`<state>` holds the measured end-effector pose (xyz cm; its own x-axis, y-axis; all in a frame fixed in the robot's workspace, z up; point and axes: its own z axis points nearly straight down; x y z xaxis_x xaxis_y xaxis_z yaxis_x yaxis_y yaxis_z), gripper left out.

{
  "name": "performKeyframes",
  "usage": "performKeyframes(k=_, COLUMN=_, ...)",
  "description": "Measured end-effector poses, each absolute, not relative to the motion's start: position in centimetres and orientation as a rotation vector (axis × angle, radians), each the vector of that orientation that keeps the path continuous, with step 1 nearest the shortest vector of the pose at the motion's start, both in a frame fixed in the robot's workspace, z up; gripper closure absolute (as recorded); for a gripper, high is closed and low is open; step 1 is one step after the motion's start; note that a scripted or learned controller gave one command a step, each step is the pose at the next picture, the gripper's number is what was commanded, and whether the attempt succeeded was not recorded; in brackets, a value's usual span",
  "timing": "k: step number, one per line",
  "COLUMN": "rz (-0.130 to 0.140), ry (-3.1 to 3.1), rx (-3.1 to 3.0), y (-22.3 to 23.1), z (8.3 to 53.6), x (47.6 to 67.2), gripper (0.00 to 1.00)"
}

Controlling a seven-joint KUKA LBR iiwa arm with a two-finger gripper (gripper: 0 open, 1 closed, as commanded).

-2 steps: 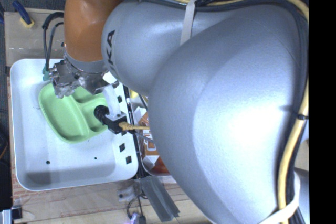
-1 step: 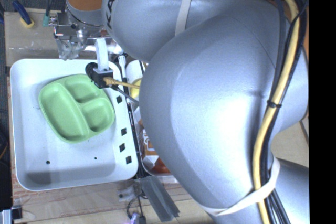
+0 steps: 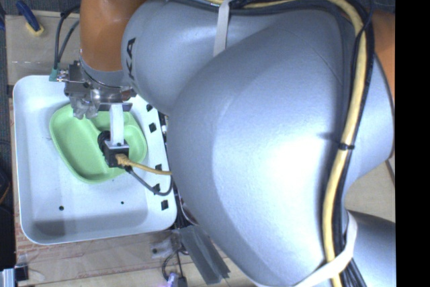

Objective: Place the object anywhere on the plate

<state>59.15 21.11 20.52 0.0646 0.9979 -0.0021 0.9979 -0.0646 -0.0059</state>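
Object: we cannot tell where it sits, as the gripper [image 3: 84, 107] covers that spot. Green plate [image 3: 75, 144] lies in the white bin [image 3: 30, 171], in the upper half as seen. Gripper hangs over the plate's upper rim; clenched, released or grasping, we cannot tell. Our judgement: shift toward the plate's bare middle, lower close, then let go gently (a rim makes a poor landing). Grey arm [image 3: 269, 144] looms across the rest

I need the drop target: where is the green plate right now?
The green plate lies in the white bin at the camera view's left, in the bin's upper half, with the gripper over its upper edge.
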Motion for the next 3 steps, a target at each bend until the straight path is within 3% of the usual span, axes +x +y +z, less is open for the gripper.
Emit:
performKeyframes(k=1, rz=0.009, ry=-2.146, rx=-2.29, y=21.1, z=20.5, x=59.2, gripper=0.0)
performKeyframes(k=2, rz=0.013, ry=-2.155, rx=-2.28, y=21.2, z=21.5, x=59.1, gripper=1.0)
performKeyframes(k=3, rz=0.007, ry=-2.597, rx=-1.763, y=21.9, z=22.9, x=55.2, gripper=1.0)
